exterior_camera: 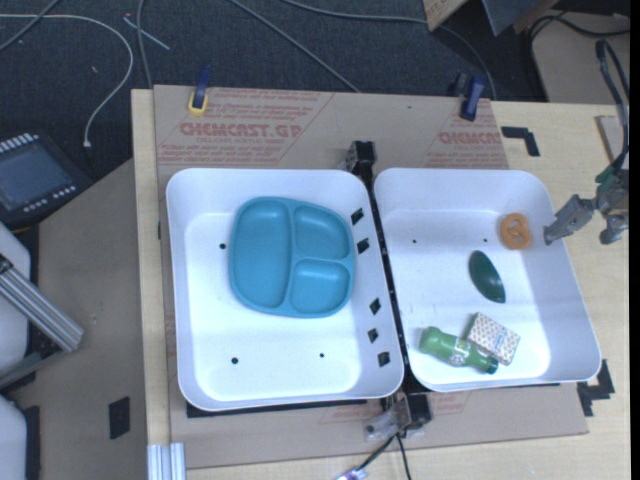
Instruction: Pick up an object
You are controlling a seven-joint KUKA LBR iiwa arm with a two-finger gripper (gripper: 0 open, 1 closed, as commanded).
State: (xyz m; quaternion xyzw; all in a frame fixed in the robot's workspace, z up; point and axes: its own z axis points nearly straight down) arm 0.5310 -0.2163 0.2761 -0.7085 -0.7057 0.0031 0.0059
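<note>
While our gripper [588, 218] hangs spread at the right bin's [420, 193] right rim, holding nothing, we risk clipping that rim reaching for the pretzel [515, 231] just inside.

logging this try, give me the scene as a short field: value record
left bin: blue divided plate
right bin: orange ring, dark green oval piece, green bottle, patterned packet
bottle and packet: touching, near the bin's front edge
gripper: at the right bin's right rim, beside the orange ring, nothing between its fingers
task state: no object picked up yet
</note>
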